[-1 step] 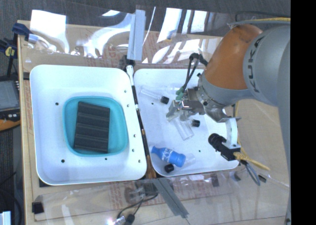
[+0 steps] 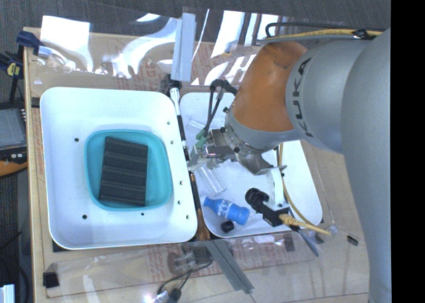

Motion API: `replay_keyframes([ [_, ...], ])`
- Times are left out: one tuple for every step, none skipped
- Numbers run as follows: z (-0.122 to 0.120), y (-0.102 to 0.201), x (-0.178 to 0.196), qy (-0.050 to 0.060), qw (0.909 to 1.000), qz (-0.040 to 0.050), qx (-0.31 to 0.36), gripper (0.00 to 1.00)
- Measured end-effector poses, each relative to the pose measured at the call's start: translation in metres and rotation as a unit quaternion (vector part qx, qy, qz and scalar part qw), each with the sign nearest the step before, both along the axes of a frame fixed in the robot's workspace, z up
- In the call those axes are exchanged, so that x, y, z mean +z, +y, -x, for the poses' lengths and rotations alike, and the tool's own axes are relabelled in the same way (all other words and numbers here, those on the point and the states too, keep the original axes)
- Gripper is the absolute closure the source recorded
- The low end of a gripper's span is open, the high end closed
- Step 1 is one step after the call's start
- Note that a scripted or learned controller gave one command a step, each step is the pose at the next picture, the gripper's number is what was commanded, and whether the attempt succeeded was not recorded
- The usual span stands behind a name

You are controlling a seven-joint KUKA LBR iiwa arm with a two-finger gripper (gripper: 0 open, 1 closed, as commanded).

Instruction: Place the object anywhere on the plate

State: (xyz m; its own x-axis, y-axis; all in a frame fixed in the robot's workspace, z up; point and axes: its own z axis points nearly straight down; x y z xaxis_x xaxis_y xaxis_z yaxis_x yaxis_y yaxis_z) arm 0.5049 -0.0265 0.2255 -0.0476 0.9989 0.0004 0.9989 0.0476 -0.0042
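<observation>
Nearest us, a blue bottle point(image 2: 226, 210) and a small black cap point(image 2: 228, 226) lie in the right bin point(image 2: 307, 195). Above them hangs the gripper point(image 2: 207, 155), spread or closed I cannot tell. Across in the left bin point(image 2: 56, 162), the dark ribbed block point(image 2: 124, 171) lies flat on the teal plate point(image 2: 93, 152). If that's our object, the job looks done.

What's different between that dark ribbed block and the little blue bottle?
The dark grey ribbed rectangular block is flat and boxy; the small blue plastic bottle is rounded. The block is clearly larger. The block rests on the turquoise square plate in the left white bin; the bottle lies on the floor of the right white bin. Both lie flat.
</observation>
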Motion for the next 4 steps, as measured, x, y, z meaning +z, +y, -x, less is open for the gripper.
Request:
replay_keyframes([
  [0.0,0.0,0.0,0.0,1.0,0.0002,0.0,0.0],
  [0.008,0.011,0.025,-0.001,0.9996,0.0009,-0.028,0.0],
  [-0.016,-0.023,-0.004,0.001,0.9994,0.0011,-0.033,0.0],
  [0.021,-0.097,0.014,0.0,0.9996,-0.0005,-0.029,0.0],
])
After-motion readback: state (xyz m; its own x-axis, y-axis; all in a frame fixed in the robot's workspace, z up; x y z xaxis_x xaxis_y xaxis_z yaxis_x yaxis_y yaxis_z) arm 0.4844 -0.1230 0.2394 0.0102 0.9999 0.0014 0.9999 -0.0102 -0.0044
